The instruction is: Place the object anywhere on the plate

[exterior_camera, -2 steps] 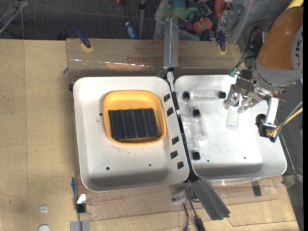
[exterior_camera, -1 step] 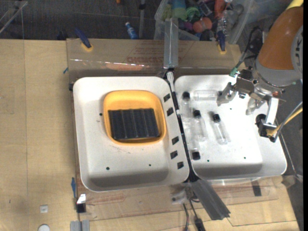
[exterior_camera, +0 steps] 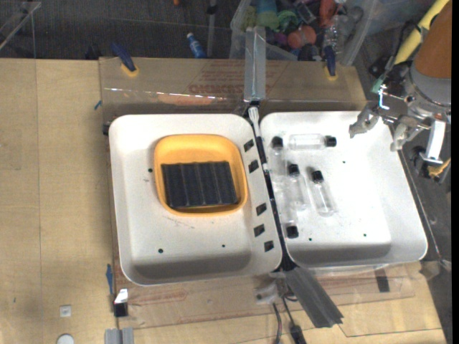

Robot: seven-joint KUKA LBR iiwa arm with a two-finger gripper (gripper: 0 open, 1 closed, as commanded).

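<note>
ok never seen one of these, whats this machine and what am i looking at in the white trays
This is one picture from a camera fixed above a workbench, looking down at a slant. The machine is a robot arm, grey with an orange band, reaching in from the right of the picture. At its end is a gripper, two fingers for picking things up. It hangs over the upper right corner of the right bin and nothing shows between its fingers.

On the wooden bench sit two shallow white bins side by side. The left bin holds a yellow-orange plate with a dark ribbed slab lying on it. The right bin holds several clear plastic vials with black caps, lying loose near its left half.

The job is to put an object onto the plate.
</note>
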